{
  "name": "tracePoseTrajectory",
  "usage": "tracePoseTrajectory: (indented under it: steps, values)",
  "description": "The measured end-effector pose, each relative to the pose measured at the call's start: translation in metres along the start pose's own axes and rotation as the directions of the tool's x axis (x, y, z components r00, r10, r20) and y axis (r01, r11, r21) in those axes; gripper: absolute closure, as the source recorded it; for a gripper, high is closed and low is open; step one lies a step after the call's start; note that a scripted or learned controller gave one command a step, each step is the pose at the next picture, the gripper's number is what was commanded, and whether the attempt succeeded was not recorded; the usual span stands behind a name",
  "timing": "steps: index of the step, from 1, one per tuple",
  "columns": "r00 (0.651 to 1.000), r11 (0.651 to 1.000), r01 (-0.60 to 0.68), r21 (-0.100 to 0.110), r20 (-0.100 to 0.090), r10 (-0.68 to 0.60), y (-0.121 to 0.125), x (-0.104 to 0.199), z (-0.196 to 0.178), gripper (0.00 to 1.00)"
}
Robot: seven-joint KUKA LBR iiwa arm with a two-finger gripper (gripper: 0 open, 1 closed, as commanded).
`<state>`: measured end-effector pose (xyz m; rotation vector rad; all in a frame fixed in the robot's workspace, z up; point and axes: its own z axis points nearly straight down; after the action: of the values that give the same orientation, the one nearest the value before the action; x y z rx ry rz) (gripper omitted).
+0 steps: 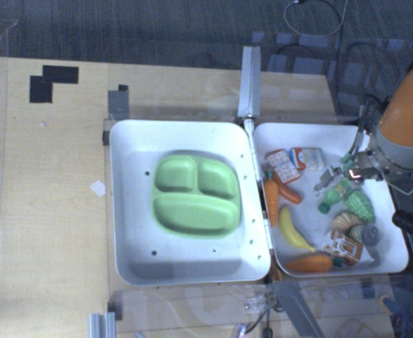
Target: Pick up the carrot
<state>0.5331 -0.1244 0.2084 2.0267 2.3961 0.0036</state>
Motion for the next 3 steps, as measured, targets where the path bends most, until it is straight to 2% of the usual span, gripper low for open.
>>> tracePoseTrajectory:
  steps: [1,2,3]
  values:
    - [0.93,0.93,0.367,-0.003,0.001,-0.367,0.058,0.044,0.022,0.0]
    - [0.715,0.715,0.699,-0.004,0.002,-0.699,0.073,0.103,0.01,0.0]
    - [0.539,0.539,0.843,-0.004,0.005,-0.843,0.08,0.119,-0.029,0.0]
